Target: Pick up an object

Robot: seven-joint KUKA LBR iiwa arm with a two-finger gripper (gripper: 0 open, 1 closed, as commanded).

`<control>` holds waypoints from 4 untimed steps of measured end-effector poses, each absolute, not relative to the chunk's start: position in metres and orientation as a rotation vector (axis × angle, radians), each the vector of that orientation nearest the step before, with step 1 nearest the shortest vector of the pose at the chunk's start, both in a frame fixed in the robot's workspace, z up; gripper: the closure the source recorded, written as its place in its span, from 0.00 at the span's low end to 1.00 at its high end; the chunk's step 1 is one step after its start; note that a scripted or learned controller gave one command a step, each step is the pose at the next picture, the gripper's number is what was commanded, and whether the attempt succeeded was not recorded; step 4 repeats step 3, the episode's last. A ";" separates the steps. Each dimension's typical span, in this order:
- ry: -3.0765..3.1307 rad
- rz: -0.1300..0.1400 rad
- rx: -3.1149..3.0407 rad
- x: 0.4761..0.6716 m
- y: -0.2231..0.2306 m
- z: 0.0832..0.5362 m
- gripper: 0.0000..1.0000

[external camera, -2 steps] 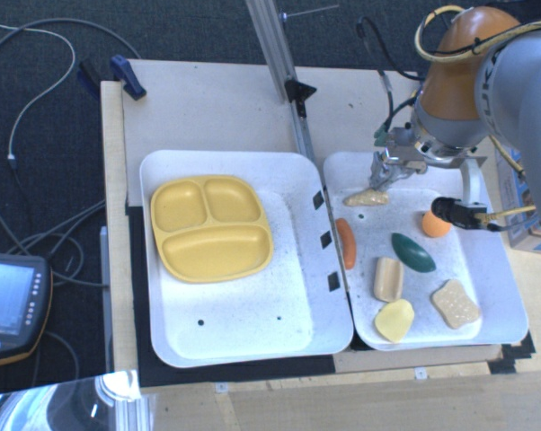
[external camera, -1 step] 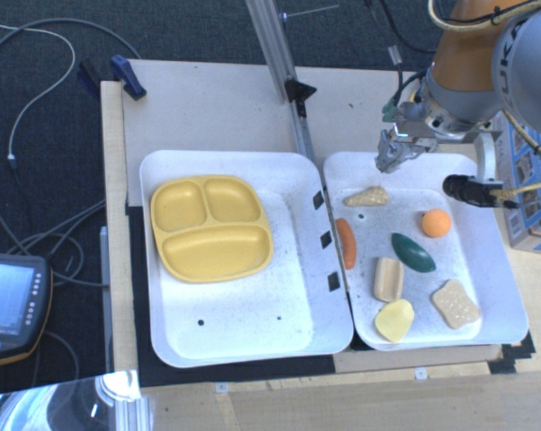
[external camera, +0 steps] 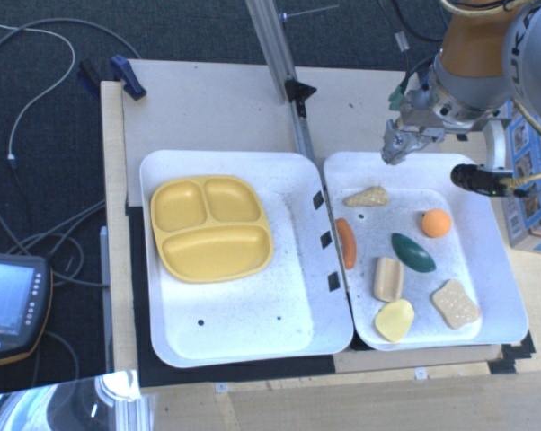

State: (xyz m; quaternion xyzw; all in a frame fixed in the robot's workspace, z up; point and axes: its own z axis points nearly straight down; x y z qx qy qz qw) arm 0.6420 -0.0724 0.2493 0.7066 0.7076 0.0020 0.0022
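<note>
Seven small objects lie untouched in the shallow white right-hand bin (external camera: 486,326), the nearest a beige lumpy piece (external camera: 367,197) just below the grey two-finger gripper (external camera: 394,151), which holds nothing, its opening impossible to tell, so the pick seems not yet begun.

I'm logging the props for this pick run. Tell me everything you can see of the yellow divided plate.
The yellow divided plate is a rounded-corner rectangle in matte, plastic-looking mustard yellow. Raised ridges split it into three wells: two small ones along the far side and one wide one along the near side. All three wells look bare. It lies flat, turned slightly, in the far-left part of the left bin, resting on the bin's speckled white floor. Nothing else touches it, and the hand is well away over the right bin's far edge.
</note>
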 end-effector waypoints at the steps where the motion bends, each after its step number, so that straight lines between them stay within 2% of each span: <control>1: 2.231 0.000 2.219 0.620 -0.026 0.256 1.00; 2: 2.230 -0.002 2.220 0.596 0.013 0.257 1.00; 3: 2.231 -0.004 2.221 0.569 0.054 0.237 1.00; 4: 2.231 -0.004 2.221 0.569 0.054 0.237 1.00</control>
